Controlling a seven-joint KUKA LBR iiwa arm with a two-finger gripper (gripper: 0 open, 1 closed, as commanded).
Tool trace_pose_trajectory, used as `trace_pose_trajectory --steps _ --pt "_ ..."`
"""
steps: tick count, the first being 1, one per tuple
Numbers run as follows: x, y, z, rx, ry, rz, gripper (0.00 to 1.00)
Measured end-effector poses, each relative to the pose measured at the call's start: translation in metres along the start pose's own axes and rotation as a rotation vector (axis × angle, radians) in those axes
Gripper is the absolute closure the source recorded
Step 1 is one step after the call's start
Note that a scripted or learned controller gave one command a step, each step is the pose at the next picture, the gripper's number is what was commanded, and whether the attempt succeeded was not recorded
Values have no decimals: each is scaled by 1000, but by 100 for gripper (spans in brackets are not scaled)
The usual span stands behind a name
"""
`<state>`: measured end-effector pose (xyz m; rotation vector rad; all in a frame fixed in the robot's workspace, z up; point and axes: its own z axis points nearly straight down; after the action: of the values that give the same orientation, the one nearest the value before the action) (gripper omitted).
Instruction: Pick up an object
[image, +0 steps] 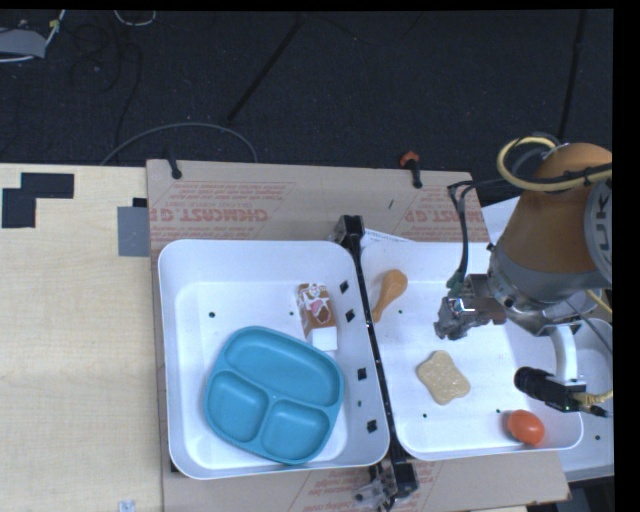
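— Gripper (452, 322) is over the right bin (480, 440), yes? Is it open or closed?

— I cannot tell; it looks dark and small from above. I see nothing between it. It hangs just above the cracker (442, 378), near the drumstick (388, 291).

— And the arm?

— It comes in from the right, with the orange band (548, 215) above the wrist.

— What else lies there?

— A tomato (525, 427) in the right bin's near corner. In the left bin (190, 300), a blue divided plate (272, 394) and a small packet (317, 309) beside it.
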<state>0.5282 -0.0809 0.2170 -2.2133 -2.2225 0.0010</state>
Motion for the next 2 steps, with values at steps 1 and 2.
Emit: trace_pose_trajectory --steps 1,2 --pt "45 8 1 0 -2 2 100" --pt "96 8 -11 -2 -2 0 100"
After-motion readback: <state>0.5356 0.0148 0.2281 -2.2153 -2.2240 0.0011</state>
